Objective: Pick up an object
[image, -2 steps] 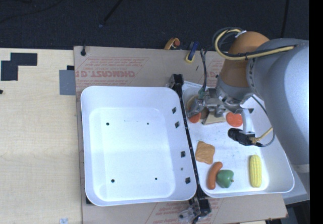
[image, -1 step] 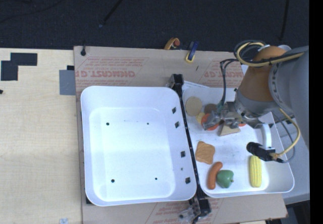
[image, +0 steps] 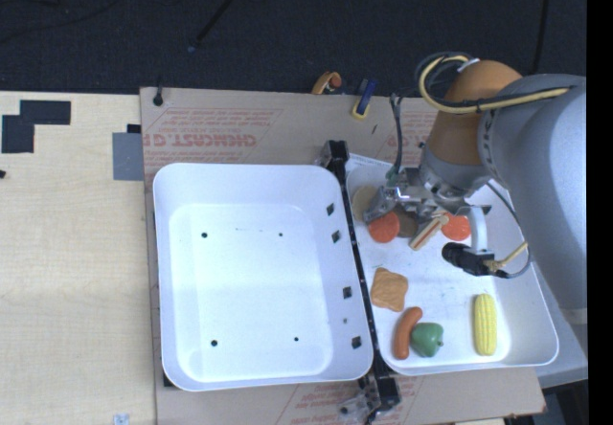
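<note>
The grey arm (image: pixel 536 126) comes in from the right and bends down, the orange band (image: pixel 469 117) sits above the wrist, and the gripper (image: pixel 407 203) is low, pointing downward

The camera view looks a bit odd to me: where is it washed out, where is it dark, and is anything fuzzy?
In the camera view the left bin glares nearly pure white on its floor; the background above the bench is almost black; the arm's grey body at the right edge is soft and blurred; the small toys, such as the corn cob, stay fairly sharp.
</note>
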Controlling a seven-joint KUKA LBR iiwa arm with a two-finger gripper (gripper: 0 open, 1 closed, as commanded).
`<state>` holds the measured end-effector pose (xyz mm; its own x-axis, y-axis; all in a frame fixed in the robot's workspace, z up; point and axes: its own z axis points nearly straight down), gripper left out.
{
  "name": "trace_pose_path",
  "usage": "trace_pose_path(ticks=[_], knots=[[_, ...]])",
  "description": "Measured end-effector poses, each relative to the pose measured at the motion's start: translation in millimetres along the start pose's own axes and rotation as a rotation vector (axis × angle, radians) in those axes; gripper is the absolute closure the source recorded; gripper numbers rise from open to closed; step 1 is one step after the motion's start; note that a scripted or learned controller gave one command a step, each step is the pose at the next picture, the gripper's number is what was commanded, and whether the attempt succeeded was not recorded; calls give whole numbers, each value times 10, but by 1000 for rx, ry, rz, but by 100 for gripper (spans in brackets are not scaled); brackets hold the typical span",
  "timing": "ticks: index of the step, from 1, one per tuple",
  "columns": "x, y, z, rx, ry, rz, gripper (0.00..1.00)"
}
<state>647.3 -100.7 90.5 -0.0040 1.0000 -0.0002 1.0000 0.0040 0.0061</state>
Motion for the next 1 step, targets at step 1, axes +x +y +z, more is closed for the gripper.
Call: trace_pose_path(ticks=[1], knots=[[-22, 17, -162, -6, -3, -1, 100]])
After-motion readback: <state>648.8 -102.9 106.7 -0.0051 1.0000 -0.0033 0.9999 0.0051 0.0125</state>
